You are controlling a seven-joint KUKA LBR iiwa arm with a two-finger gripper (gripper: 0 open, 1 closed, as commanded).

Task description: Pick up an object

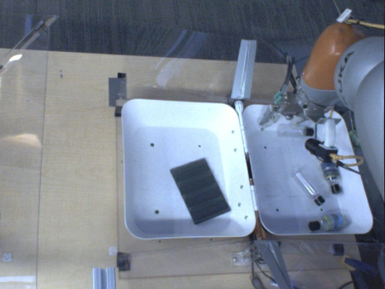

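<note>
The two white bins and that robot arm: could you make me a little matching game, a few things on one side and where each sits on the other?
Things:
1. dark ribbed slab
2. clear tube
3. small bottle
4. orange band

Places:
A. near corner of the right bin
B. on the arm, above the wrist
C. lying aslant in the left bin
D. middle of the right bin's floor

Pairs: 1-C, 2-D, 3-A, 4-B
</note>
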